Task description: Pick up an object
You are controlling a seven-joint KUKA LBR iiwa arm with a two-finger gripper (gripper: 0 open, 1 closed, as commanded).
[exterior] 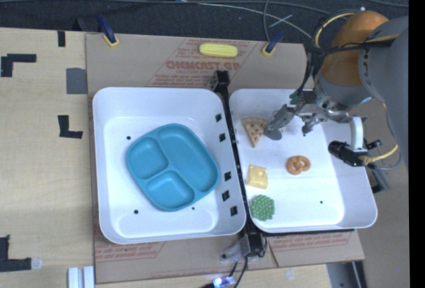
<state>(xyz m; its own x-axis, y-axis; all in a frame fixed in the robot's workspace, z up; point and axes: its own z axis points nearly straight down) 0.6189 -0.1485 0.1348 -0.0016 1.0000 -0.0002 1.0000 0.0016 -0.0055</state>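
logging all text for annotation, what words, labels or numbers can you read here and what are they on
"CHEMCAST GP": red print on the brown cardboard sheet, above the left bin; I read it with some doubt, as it is blurred.
Fainter red print repeats on the sheet near the yellow toy and along its front edge: too blurred to read.
I can read no text on the bins, the blue tray or the arm.

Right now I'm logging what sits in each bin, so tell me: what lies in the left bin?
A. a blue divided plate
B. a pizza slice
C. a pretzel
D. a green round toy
A: the blue divided plate lies in the left bin, while the pretzel, green round toy and pizza slice all lie in the right bin.
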